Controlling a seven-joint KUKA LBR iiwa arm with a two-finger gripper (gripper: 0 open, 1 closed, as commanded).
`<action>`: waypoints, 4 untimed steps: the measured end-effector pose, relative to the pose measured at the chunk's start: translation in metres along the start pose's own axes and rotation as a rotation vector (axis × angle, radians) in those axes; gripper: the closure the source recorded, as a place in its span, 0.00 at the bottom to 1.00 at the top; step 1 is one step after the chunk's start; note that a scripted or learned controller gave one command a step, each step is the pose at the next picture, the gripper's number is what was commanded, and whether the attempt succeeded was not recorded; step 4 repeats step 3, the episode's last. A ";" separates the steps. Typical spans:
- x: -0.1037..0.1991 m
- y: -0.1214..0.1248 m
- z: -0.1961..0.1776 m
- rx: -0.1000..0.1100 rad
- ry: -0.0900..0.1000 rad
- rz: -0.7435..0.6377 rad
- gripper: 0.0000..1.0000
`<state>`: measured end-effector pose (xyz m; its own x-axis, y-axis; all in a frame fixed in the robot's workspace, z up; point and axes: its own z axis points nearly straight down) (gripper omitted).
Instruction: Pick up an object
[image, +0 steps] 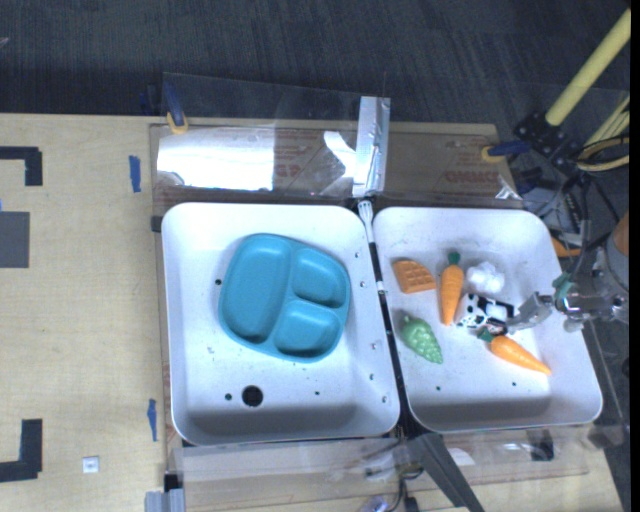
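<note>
- Pale wooden bench (80, 330) fills the left of the camera view, with black corner marks and bits of blue tape on it; dark carpet lies beyond the far edge.
- Two shallow white bins sit side by side, touching along a middle seam.
- Left bin (200, 400) holds a blue divided plate (284, 296), three compartments up, lying near its centre, and a small black disc (252, 396) toward the near wall.
- Right bin (450, 400) holds an orange waffle-like wedge (413, 275), an upright carrot (453, 289), a second carrot (519, 354) lying slantwise toward the right wall, a green bumpy piece (423, 339) near the seam, a white lump (486, 275), and a black-and-white toy (480, 315).
- Gripper (527, 312) reaches in over the right wall, its tip low in the bin, just beside the black-and-white toy and above the slanted carrot.
- Whether it is spread or clamped, I cannot tell; nothing is plainly seen gripped in it.
</note>
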<state>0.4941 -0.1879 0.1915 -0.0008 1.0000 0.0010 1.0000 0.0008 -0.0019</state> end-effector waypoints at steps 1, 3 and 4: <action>0.005 0.010 0.104 -0.008 -0.003 -0.067 0.00; 0.072 0.047 -0.015 -0.008 0.000 0.005 1.00; 0.072 0.047 -0.015 -0.008 0.000 0.005 1.00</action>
